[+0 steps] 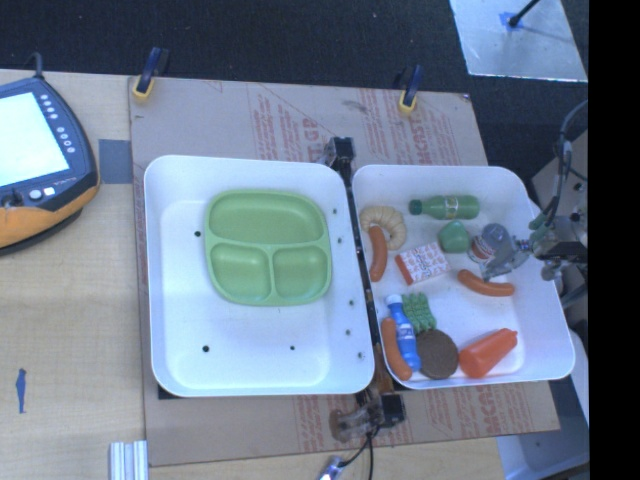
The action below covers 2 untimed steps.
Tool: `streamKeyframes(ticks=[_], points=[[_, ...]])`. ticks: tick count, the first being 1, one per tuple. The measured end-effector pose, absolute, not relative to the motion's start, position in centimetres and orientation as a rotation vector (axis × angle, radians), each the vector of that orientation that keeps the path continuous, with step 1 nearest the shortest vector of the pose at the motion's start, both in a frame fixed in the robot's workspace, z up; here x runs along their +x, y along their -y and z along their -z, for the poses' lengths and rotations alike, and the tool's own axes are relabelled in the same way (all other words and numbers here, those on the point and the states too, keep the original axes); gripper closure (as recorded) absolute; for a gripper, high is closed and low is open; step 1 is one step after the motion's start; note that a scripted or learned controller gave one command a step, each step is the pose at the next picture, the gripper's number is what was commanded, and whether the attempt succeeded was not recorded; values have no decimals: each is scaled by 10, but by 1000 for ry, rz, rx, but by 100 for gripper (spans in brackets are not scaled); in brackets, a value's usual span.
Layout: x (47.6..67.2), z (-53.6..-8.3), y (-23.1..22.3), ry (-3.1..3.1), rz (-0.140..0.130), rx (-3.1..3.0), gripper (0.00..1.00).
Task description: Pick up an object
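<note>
Nearest, at the front edge of the table (70,348), the right bin (545,353) holds an orange carrot-shaped toy (488,352) lying at a slant, a round brown patty (437,353) just beside it, a blue-and-white tube (403,329) and an orange sausage (392,349) pressed along the bin's left wall. A small green ridged piece (420,310) sits just above the patty. Farther in, a second sausage (486,285) lies near the right wall, a red-and-white packet (423,263) is near the middle, and a third, reddish sausage (378,253) stands lengthwise by the divider. Behind these are a green rounded toy (454,237), a pale curled pastry (385,220) and a green bottle (444,207) lying on its side near the far wall

The claw (503,255) reaches in from the right, low over the bin — its tip sits just above the second sausage and beside a grey-and-red round thing (490,240), which may be an object or part of the tool; I cannot tell. Whether the claw is apart or together cannot be told either, and nothing is plainly seen between its fingers

The left bin (180,348) holds a light green divided plate (268,246), three compartments, lying flat toward the far side. Beyond — at the table's far left — rests a control pendant (35,163) with a pale screen
</note>
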<state>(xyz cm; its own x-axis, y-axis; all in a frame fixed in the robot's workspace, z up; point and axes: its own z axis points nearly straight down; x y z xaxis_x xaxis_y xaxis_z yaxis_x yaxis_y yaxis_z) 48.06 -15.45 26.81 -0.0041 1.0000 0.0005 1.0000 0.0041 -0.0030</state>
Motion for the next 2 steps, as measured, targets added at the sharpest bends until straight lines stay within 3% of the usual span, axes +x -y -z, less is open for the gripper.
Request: streamKeyframes(ticks=[1, 2], points=[[497, -149, 131, 2225, -7, -2211, 0], [534, -91, 92, 2226, -7, -2211, 0]])
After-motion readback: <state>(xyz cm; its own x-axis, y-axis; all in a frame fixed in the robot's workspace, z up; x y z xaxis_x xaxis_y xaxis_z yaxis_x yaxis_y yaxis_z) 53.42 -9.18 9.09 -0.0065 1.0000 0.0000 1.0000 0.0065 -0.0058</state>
